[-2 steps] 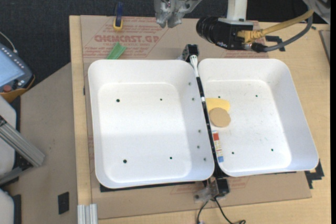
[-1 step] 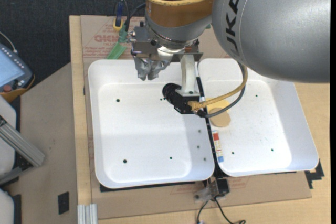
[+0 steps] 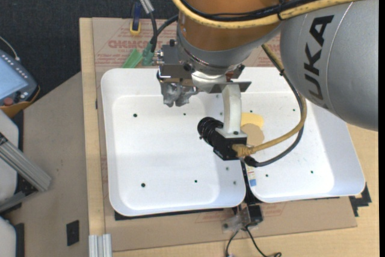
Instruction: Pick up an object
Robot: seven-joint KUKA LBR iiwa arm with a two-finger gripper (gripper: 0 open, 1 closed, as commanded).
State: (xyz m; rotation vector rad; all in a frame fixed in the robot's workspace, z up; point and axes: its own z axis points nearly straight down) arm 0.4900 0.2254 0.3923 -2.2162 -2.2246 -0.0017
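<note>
Hovering gripper above left bin (yellow disc in right bin)

The arm is reaching in from the right, its orange band sitting directly above the down-pointing tool.

A robotics lab: a big grey and orange industrial arm with looped cables hangs over two white bins on a cardboard-covered worktop, with dark carpet beyond its far edge.
</note>
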